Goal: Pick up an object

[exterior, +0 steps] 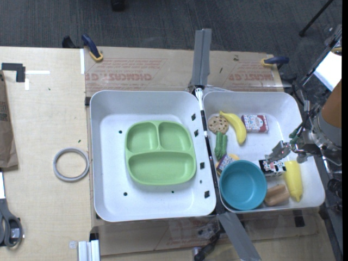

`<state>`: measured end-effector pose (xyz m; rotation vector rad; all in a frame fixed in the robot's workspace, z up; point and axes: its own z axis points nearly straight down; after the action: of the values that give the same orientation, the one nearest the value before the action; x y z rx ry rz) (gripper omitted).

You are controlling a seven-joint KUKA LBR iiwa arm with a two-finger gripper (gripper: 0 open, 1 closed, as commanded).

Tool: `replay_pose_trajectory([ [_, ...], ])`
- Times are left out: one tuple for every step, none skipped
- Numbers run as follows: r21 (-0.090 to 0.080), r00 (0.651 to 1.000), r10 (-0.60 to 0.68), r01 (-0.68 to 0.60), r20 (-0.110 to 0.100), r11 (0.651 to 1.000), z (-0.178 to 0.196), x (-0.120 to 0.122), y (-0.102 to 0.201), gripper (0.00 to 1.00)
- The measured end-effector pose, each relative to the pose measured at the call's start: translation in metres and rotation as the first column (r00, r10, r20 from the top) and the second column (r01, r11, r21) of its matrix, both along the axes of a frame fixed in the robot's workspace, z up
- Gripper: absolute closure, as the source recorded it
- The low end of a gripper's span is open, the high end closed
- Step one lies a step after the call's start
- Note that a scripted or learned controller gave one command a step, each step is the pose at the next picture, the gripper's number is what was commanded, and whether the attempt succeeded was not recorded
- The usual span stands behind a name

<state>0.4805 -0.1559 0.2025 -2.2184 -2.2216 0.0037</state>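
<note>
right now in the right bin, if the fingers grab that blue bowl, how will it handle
The blue bowl looks like smooth, stiff plastic, so probably light but slippery. Its rounded wall may slide out of a pinch, making the thin rim the safer grip. It sits upright against the bin's near corner, so a push would likely wedge it.

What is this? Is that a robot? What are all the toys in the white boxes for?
Yes! A camera looks down from above on a robot arm reaching in from the right. Its gripper, like a metal hand, hangs over the right bin. That bin holds toy food: two bananas, a cookie, a blue bowl and a small red box. The left bin holds a green plate. The robot tries to pick something up.
</note>
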Motion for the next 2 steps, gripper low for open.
replay_pose_trajectory([
  [-0.004,0.991,0.131,-0.131,0.021,0.991,-0.088,0.004,-0.015,0.00],
  [0.011,0.956,0.291,-0.292,0.025,0.956,-0.094,0.016,-0.024,0.00],
])
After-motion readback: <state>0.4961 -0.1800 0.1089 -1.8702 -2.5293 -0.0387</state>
